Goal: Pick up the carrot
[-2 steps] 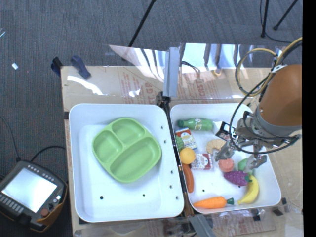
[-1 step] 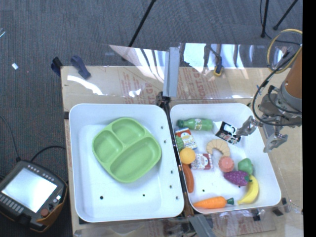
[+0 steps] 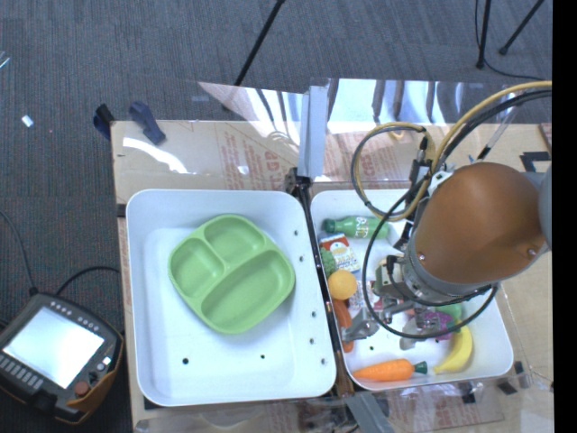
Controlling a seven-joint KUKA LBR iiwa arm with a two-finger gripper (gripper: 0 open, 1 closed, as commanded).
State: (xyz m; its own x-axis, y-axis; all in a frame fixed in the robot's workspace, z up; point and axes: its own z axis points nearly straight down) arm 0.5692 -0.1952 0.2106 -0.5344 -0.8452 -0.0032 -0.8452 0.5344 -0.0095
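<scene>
The carrot (image 3: 388,369), orange with a green stub at its right end, lies flat along the front wall of the right bin (image 3: 501,350). My gripper (image 3: 386,332) hangs just above and behind it, under the arm's orange band. Its two fingers (image 3: 353,329) are spread and open, with nothing between them. They stand apart from the carrot.
A banana (image 3: 456,351) lies right of the carrot. Near the bin's left wall sit a yellow-orange ball (image 3: 342,284), a slim orange item (image 3: 343,317), a snack pouch (image 3: 340,255) and a green bottle (image 3: 353,227). The left bin (image 3: 153,368) holds a green divided plate (image 3: 232,272).
</scene>
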